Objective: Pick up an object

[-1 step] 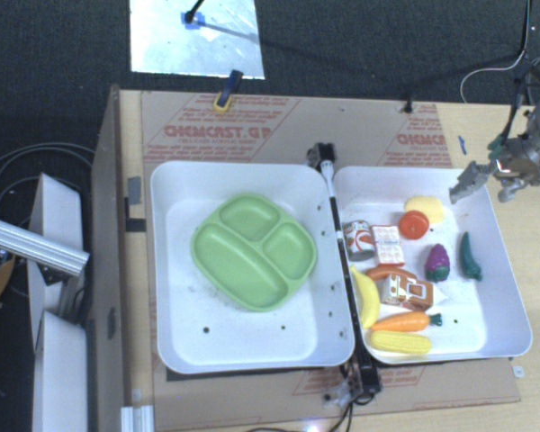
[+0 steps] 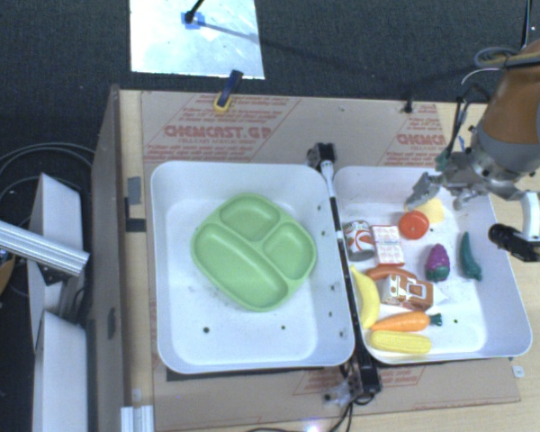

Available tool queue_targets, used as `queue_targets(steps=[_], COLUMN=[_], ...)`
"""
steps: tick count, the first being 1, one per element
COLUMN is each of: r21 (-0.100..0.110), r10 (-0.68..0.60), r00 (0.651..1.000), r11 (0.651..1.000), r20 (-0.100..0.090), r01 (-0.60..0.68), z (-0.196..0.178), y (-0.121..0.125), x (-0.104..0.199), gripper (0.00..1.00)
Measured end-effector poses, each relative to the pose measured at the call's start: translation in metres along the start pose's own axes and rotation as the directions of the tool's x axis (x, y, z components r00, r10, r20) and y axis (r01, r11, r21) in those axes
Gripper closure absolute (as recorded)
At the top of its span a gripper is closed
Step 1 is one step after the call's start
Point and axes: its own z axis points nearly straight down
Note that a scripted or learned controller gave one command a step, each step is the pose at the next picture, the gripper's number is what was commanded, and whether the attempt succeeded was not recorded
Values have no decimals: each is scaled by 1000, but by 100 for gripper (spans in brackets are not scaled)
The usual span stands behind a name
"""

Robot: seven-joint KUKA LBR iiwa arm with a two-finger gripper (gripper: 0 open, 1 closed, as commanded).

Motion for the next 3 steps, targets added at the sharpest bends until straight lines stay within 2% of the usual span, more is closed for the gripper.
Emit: queue_targets(steps=[1, 2, 3], r21=[2, -7, -5], r10=[6, 5, -4], r00=[1000, 1000, 1000], r11=[1000, 1000, 1000], r20=[1, 2, -2], r01=[-6, -5, 4], z=[89, 72, 28], y=[10, 13, -3], x=[-20, -20, 62], gripper=[0, 100, 100])
